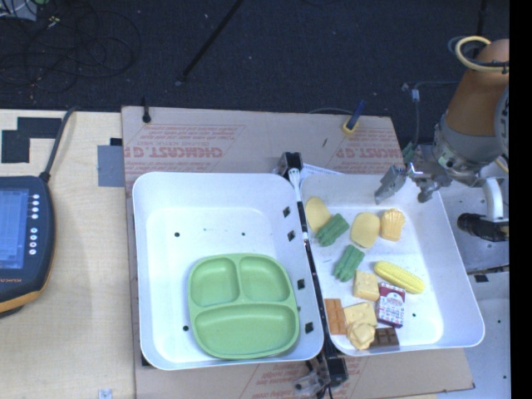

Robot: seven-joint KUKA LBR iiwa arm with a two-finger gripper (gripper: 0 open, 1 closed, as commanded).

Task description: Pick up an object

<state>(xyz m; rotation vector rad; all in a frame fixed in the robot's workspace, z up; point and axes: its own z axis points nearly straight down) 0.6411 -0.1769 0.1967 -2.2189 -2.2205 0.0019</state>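
Over the right white bin's [453, 248] far edge my gripper [406, 184] hangs, jaws spread wide, holding nothing; the yellow plastic corn cob [399, 277] and other toys lie ungrasped.

Cardboard sheet [216, 140] lying flat as landmark, printed lettering showing upside down. Dark carpeted floor [274, 48] stretching behind cardboard, black cables [83, 32] trailing across it at far left. Pale wooden bench top [79, 322] extending left of cardboard. Handheld control pendant [21, 239] resting there, its screen glowing blue.
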